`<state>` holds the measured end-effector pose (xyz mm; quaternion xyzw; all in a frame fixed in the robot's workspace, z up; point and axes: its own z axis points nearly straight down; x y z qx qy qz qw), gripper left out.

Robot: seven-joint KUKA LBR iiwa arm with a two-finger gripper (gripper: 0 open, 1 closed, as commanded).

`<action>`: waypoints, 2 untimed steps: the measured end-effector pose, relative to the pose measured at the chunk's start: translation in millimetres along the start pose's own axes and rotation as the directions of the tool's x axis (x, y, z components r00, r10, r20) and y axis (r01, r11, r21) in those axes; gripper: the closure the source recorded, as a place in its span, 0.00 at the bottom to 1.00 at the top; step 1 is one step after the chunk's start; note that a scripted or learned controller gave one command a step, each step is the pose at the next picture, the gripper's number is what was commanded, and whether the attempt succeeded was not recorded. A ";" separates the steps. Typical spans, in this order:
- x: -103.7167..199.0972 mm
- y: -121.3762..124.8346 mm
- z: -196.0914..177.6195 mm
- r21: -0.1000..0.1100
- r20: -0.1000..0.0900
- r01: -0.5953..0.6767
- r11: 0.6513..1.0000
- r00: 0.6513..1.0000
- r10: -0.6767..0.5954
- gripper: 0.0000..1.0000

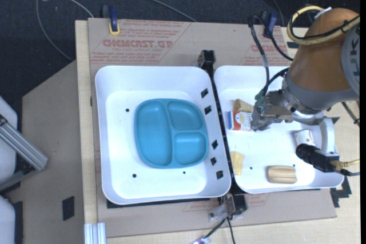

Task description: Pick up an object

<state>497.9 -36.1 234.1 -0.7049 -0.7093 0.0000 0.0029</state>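
My gripper (260, 121) is low in the right bin (251, 174), directly over a small red, white and blue packet (241, 120) near the bin's left wall. A tan piece (242, 106) lies just behind the packet. A yellow chunk (237, 162) rests near the front left corner of that bin. A beige loaf-shaped object (282, 174) lies near the front edge. The arm's bulk hides the gripper's tips, so contact with the packet cannot be judged.
The left bin (114, 174) holds a blue divided plate (171, 132). A black clip strip (213, 123) runs between the bins. Cables (269, 43) trail behind the right bin, and the orange-banded arm (323, 60) covers its right half.
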 end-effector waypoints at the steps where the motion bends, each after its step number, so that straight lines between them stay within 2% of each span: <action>1: 53.7 -11.1 -2.4 -0.001 0.000 0.000 1.000 1.000 0.000 1.00; 2: 98.2 -10.8 -1.6 -0.003 0.001 -0.001 1.000 1.000 0.001 1.00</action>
